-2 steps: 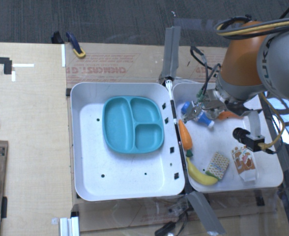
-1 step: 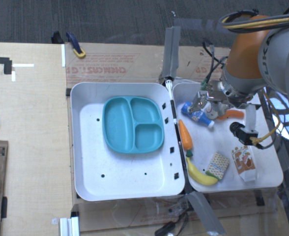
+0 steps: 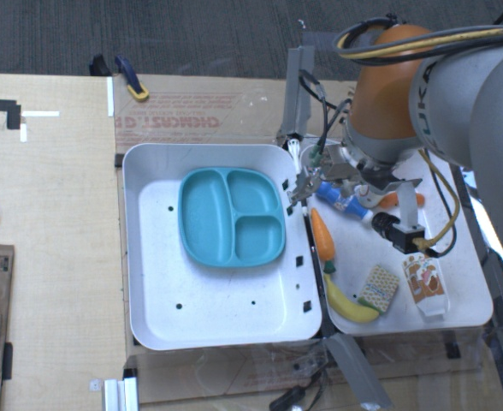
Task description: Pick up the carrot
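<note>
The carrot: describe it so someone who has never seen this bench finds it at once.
Start at the right-hand white bin, the one under the arm. Along its left wall, beside the bin that holds the blue divided plate, lies the carrot, just above the yellow banana. It is the orange, tapered piece, whereas the banana is yellow and curved.

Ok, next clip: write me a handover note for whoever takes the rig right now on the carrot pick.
Gripper: low over the right bin's upper left; finger state unreadable, nothing seen held.
Carrot: lying in the right bin against its left wall, just below the gripper, above the banana.
Blue divided plate sits in the left bin.
Done: approach only.
Left: grasp the carrot and lift it.
</note>
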Available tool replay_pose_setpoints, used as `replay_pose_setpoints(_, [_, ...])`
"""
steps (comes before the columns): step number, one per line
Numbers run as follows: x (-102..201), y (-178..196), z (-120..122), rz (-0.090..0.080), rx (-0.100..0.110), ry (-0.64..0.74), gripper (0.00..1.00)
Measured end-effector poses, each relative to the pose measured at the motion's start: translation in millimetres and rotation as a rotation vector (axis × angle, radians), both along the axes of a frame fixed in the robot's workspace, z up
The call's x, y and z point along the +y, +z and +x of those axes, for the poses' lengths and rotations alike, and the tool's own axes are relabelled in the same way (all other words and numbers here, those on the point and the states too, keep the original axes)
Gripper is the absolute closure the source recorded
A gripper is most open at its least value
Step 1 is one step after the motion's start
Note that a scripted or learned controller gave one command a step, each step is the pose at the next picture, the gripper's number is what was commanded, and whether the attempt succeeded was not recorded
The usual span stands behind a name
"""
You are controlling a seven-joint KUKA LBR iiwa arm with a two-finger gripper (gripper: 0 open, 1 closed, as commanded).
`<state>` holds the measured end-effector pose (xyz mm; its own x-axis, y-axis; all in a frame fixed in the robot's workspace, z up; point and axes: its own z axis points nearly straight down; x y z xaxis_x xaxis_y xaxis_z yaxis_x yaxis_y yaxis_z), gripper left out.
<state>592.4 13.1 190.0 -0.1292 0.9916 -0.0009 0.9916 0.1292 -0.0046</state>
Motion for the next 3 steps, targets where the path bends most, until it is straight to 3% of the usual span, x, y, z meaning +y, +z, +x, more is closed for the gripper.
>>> replay_pose_setpoints(1, [53.1,0.7,-31.8,0.002,-0.001,0.316,0.00])
replay_pose_setpoints(2, [12.4,44.9,-38.2,0.002,-0.005,0.801,0.00])
replay_pose_setpoints(3, [-13.5,0.5,-114.5,0.005,-0.001,1.131,0.00])
